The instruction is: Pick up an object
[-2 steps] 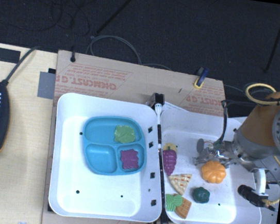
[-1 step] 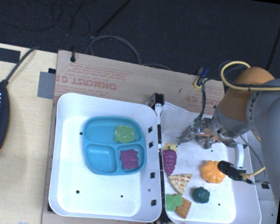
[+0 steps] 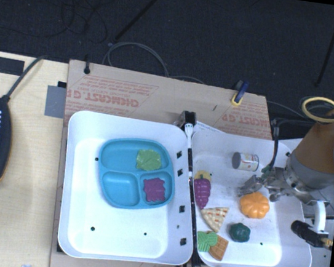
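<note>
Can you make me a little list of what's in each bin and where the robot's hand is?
left bin: blue plate with green toy and purple toy
right bin: can, orange pumpkin, purple grapes, pizza slice, dark green toy
gripper: above the pumpkin, holding nothing
</note>
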`<state>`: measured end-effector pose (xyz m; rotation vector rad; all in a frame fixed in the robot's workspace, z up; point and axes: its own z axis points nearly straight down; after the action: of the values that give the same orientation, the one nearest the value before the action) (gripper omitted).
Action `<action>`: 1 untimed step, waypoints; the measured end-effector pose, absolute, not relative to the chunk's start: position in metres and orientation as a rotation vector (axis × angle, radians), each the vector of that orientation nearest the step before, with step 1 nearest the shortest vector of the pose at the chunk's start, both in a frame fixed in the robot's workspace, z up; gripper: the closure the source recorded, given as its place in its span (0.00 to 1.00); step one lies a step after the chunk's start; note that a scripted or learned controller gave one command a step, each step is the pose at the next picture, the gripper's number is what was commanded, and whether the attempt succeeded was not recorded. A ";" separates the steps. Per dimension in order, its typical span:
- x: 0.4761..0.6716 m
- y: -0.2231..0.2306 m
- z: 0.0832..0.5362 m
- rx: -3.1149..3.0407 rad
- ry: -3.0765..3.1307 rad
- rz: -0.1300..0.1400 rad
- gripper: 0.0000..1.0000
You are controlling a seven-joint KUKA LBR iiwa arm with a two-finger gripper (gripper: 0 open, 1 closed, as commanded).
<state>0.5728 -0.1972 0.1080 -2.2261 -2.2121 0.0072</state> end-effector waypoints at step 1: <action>0.540 -0.181 0.086 -2.218 -2.217 0.004 0.00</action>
<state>0.5401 -0.1805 0.0864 -2.2177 -2.2166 0.0044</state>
